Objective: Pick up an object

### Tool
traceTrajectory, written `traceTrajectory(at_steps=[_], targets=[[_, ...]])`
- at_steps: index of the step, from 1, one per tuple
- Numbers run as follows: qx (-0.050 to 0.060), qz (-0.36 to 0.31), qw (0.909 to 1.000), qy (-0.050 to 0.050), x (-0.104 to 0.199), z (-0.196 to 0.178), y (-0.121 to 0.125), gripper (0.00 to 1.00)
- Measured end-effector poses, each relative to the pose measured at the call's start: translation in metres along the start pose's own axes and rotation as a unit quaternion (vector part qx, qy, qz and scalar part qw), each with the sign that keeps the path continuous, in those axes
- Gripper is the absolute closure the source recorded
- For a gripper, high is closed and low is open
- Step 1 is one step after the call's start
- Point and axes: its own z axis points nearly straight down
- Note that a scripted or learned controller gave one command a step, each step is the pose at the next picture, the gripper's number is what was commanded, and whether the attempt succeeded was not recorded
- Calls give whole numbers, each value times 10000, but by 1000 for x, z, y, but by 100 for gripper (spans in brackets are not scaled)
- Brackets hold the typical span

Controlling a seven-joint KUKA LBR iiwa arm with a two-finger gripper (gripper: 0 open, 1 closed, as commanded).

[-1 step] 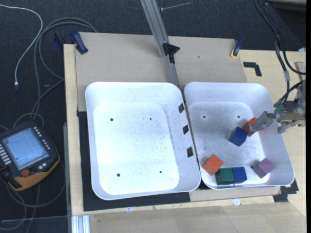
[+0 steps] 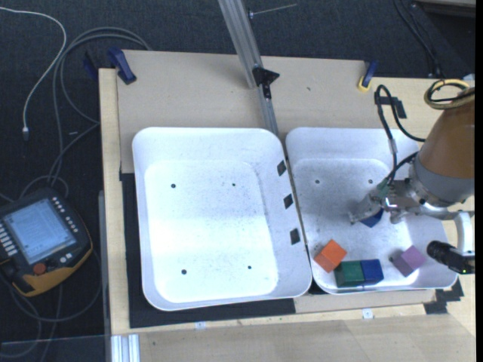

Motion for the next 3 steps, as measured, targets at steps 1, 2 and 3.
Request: traceTrajectory(at_steps=[1, 2, 3], targets=[[-159, 6, 9999, -53, 15, 21, 33, 0], [-189, 4, 9998, -60, -31, 27, 31, 0], [-203, 9, 9997, -119, 4, 26, 34, 0]])
